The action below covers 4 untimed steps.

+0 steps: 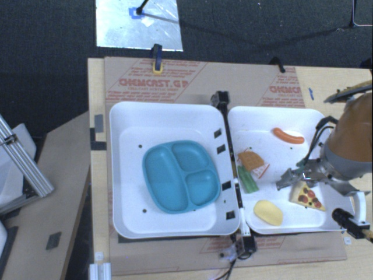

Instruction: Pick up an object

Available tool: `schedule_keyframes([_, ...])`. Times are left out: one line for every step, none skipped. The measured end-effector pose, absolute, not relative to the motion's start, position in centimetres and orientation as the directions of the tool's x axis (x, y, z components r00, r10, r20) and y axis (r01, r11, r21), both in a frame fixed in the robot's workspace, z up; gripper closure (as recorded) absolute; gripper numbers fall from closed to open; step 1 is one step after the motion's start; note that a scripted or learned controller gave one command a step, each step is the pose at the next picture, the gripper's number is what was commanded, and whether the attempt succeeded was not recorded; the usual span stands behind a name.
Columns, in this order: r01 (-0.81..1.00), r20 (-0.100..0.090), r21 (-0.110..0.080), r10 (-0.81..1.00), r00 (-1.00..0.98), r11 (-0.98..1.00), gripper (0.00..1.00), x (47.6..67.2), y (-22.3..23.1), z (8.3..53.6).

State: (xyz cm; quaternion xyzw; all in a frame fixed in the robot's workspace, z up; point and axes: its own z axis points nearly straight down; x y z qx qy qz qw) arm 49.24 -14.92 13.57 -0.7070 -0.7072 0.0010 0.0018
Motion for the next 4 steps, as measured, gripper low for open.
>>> schedule_keyframes([1.0,-0.005,0.006,1.0,0.001,-0.001,0.0,49.4,-15.1,8.7])
schedule_keyframes([1.0,-0.01,0.014,1.0,0.003,-0.003,1.0,49.7,-15.4,10.2])
schedule_keyframes([1.0,-0.001,0.006,1.0,-0.005,0.005,1.0,49.6,-14.4,15.5])
schedule_keyframes([1.0,-0.003,0.008,1.0,-0.003,0.003,1.0,50.2,-15.4,21.0])
